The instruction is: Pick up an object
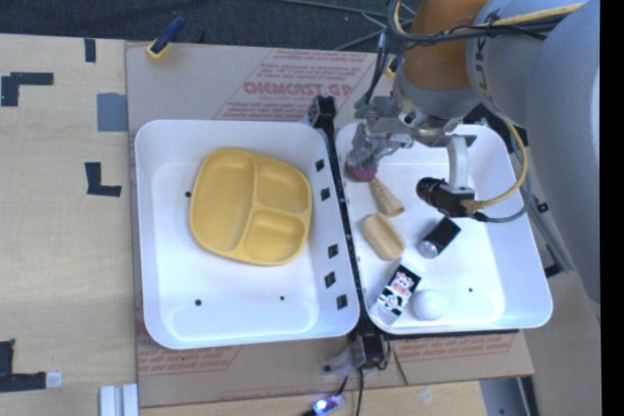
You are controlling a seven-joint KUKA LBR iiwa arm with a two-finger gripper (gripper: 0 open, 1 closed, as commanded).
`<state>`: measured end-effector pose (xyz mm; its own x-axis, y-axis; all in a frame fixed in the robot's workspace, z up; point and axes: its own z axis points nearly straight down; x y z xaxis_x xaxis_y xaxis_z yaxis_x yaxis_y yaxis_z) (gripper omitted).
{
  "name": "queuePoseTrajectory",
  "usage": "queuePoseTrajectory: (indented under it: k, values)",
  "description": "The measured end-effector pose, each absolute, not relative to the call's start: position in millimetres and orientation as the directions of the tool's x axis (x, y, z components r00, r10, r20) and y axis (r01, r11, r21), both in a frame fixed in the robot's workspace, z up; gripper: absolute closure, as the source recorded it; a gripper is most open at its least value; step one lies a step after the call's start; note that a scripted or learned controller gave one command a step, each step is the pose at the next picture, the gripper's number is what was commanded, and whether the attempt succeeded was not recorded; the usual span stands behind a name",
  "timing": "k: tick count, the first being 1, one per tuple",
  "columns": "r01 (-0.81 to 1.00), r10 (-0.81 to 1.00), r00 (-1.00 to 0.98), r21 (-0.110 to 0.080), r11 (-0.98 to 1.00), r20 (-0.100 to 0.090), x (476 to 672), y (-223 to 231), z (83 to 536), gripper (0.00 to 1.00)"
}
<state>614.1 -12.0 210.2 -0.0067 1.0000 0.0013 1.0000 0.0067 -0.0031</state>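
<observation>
Left bin (156,209): yellow plate (252,206). Right bin (507,287): claw (366,158) low over small purplish thing (362,172) near the inner wall, spread or pinched impossible to tell. Probably light, stiff, a bit slick; best pinched across its middle.

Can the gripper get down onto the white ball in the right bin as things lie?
Probably yes: the white ball lies uncovered, with nothing over it. The cow-print box beside it and the near wall of the right bin may crowd a grasp by the gripper.
</observation>
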Motion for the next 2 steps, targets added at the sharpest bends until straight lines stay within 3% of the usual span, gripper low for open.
queuePoseTrajectory:
  k: [1, 2]
  values:
    - [1.0, 1.0, -0.006, -0.003, 0.006, 0.001, 596.0, 32, 220, 1.0]
    - [1.0, 1.0, -0.007, -0.002, 0.007, 0.001, 591.6, 85, 218, 1.0]
